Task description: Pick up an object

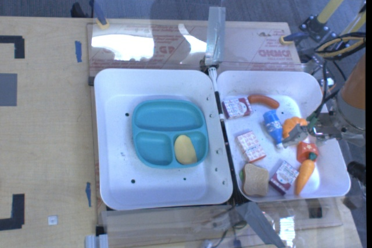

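While the grey arm reaches in from the right edge of the bench, its gripper (pixel 295 132) hangs low over the right bin (pixel 331 183), amid a scatter of toy food. Whether its jaws stand open or closed cannot be told from this angle, and nothing is plainly seen caught in them. Just beside the gripper's tip lie a small orange piece (pixel 292 123) and a blue bottle-shaped object (pixel 272 125), the orange piece seeming to touch the tip. Toward the far wall of the same bin rests a red-orange sausage (pixel 263 101), with a small red-and-white packet (pixel 236 107) near its left end. A second patterned packet (pixel 250 145) lies close to the bin's middle, and a third, darker one (pixel 283 176) sits toward the near wall, between a slice of brown bread (pixel 254 179) and a toy carrot (pixel 304 175). A red strawberry-like piece (pixel 306 151) sits just above the carrot, below the gripper. In the left bin (pixel 110 142) a teal divided plate (pixel 168 132) holds a yellow lemon-shaped object (pixel 185 149) in its lower right compartment. Both white bins stand side by side on a wooden bench (pixel 40 142), with clear plastic sheeting (pixel 151 38) stretched behind them.
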Tool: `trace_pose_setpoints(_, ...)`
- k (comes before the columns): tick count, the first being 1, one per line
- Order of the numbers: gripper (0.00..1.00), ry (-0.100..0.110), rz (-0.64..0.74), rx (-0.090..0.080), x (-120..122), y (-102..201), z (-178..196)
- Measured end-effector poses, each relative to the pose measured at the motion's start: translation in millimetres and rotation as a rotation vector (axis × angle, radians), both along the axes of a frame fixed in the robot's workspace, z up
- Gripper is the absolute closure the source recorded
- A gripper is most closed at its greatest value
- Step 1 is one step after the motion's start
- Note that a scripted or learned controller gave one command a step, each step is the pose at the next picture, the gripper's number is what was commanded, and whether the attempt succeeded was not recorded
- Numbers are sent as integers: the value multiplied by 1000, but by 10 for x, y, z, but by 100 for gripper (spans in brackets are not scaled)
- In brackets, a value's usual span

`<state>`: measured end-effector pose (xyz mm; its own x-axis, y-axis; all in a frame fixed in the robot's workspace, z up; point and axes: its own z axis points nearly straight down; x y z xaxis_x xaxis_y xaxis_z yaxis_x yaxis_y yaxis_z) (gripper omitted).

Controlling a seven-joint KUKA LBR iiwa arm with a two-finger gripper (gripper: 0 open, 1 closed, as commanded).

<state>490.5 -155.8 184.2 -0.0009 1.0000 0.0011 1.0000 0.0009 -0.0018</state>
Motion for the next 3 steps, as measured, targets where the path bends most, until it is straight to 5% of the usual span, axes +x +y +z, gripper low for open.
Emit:
trace_pose_setpoints(1,0,-5,77,-1,496,-426,-896)
trace_pose_setpoints(2,0,-8,-7,-2,1105,-375,-973)
trace_pose_setpoints(3,100,-11,-5,-4,1117,-373,-860)
